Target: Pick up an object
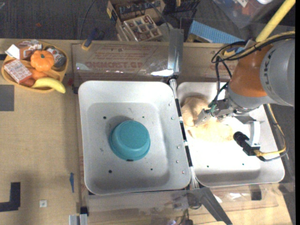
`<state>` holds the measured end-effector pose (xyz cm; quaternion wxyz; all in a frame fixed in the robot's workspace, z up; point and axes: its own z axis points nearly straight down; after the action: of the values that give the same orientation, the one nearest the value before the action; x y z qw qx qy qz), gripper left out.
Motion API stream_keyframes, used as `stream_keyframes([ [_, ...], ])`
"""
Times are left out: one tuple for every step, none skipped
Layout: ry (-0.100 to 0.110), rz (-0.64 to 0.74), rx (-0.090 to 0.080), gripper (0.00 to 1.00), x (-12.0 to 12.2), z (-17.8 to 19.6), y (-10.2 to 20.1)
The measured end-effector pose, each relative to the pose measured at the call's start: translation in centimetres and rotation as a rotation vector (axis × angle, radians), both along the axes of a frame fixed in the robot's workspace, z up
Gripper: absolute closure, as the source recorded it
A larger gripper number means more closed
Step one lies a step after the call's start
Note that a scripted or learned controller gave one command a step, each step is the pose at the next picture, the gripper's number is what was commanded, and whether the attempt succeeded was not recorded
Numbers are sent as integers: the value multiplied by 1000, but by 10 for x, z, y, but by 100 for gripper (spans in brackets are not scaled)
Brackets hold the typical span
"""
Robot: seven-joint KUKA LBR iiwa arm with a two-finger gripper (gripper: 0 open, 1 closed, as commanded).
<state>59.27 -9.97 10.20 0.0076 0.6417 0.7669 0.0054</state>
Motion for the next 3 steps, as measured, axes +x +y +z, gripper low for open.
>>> stream_keyframes([
  [9,125,-2,0,71,-11,-3],
  [16,121,-1,0,59,83,28],
  [18,80,1,0,16,-1,-18],
])
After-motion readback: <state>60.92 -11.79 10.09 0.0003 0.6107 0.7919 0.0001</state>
